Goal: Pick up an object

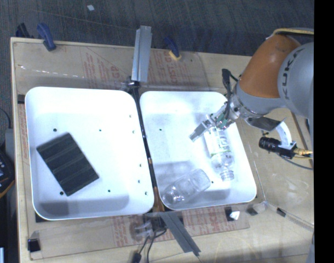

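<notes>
My gripper (208, 127) hangs low over the right bin (172, 106), at the far end of a clear plastic bottle (220, 153) with a white label. The bottle lies flat along the bin's right side, its cap end toward the front. The gripper's tip overlaps the bottle's upper end, and the view does not show whether it touches it. A clear plastic cup (184, 186) lies on its side near the right bin's front wall. A black ribbed rectangular pad (67, 163) lies flat in the left bin (79, 100).
The grey arm with its orange band (265, 73) reaches in from the right over the right bin's rim. A metal bar (140, 53) stands at the back between the bins. Blue clamps (45, 35) grip the bench's far edge.
</notes>
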You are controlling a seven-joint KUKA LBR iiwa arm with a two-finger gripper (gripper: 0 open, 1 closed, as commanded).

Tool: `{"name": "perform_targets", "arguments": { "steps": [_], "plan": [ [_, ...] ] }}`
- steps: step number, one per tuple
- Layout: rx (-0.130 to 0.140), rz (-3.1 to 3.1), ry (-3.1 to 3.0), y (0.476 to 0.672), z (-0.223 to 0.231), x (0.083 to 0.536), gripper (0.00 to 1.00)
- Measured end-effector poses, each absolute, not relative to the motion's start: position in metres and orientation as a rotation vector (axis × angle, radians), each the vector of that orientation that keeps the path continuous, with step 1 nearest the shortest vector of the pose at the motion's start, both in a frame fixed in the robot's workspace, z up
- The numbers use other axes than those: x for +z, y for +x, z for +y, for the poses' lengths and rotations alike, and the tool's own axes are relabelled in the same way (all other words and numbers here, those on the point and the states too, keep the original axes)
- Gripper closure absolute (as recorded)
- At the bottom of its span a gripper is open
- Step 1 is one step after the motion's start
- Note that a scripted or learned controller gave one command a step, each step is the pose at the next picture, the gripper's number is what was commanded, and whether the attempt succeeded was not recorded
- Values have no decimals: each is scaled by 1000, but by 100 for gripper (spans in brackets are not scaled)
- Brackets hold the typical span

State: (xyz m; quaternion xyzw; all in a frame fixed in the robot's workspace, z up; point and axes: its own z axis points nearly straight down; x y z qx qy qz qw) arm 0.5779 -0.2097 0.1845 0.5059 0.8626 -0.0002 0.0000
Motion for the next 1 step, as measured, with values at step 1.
{"name": "perform_targets", "arguments": {
  "steps": [1],
  "plan": [
    [-1, 2732, 1554, 576, -208, 170, 0]
  ]
}}
